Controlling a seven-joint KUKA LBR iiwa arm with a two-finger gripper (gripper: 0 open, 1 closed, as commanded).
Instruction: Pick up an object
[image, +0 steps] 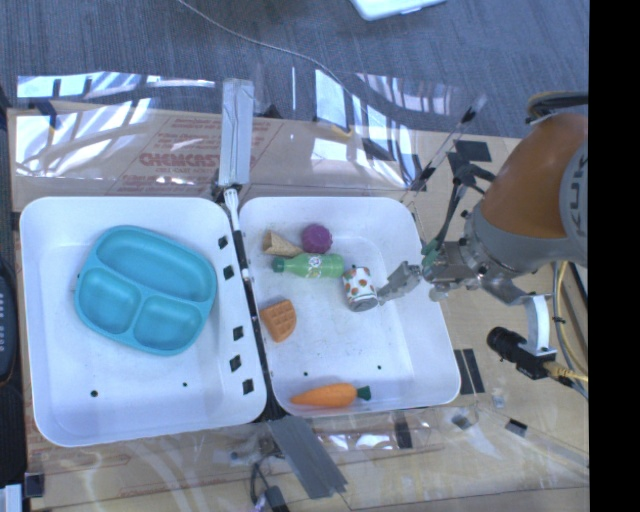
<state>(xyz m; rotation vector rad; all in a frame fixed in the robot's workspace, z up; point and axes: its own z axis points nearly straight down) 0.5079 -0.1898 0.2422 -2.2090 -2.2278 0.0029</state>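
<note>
Camera view shows the gripper at centre-right of the frame, inside the right bin, fingers closed around a small spotted cup beside the green bottle.

Grey arm, orange band, perhaps black cabling near wrist.
</note>
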